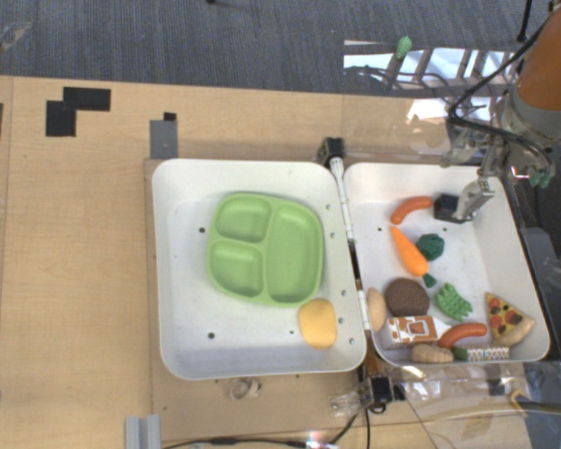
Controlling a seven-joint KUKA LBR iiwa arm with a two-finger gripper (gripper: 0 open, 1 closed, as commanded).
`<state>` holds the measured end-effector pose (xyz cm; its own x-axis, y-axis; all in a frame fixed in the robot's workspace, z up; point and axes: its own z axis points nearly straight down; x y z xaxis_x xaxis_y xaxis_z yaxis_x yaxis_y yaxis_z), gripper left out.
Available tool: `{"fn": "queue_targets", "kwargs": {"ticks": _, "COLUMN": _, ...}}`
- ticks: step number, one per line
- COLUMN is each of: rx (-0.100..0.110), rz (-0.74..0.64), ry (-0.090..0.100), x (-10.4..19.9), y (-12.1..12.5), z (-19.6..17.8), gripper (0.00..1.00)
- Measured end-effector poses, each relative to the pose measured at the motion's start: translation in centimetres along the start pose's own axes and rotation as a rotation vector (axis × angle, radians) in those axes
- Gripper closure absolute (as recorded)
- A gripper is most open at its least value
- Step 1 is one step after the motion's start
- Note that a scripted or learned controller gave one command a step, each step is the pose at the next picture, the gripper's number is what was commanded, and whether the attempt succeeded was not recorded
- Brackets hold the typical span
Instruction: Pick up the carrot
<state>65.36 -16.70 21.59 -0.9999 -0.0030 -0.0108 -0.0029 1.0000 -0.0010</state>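
Observation:
The carrot is an orange cone lying at a slant in the upper left part of the right bin, narrow end toward the far left. My gripper hangs over the far side of the same bin, up and to the right of the carrot and well apart from it. Nothing visible sits in its grasp.
Around the carrot lie an orange-red sausage, a dark green piece, a brown patty, a green leafy piece, a pizza slice and several more toys. The left bin holds a green divided plate and a yellow lump.

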Motion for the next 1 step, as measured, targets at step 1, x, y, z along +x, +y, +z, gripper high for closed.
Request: {"fn": "queue_targets", "kwargs": {"ticks": 1, "rx": 0.002, "rz": 0.020, "ry": -0.005, "x": 4.59, "y": 2.06, "z": 12.43, "gripper": 0.00}}
